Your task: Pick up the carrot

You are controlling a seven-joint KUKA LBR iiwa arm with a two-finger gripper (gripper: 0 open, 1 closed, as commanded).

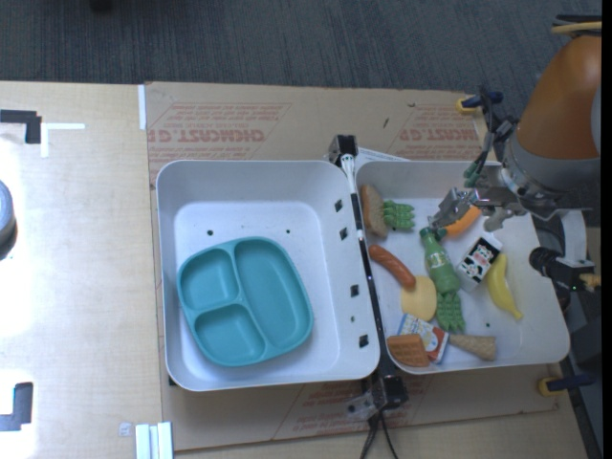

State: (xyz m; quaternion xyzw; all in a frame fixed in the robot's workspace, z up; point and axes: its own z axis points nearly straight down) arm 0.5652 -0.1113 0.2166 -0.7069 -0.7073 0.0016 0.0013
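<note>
Teal plastic, a three-part plate (246, 301) is seen in the left bin (172, 256). In the right bin (535, 342), a green bottle (439, 262) lies just left of the carrot (463, 221), which is gripped between the closed-in fingers of the gripper (457, 208).

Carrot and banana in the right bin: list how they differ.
The carrot is orange; the banana is yellow. The carrot sits at the gripper, partly hidden by it; the banana lies clear of it, in full view. The carrot lies slanted; the banana runs nearly top to bottom. Both lie in the right bin.
</note>
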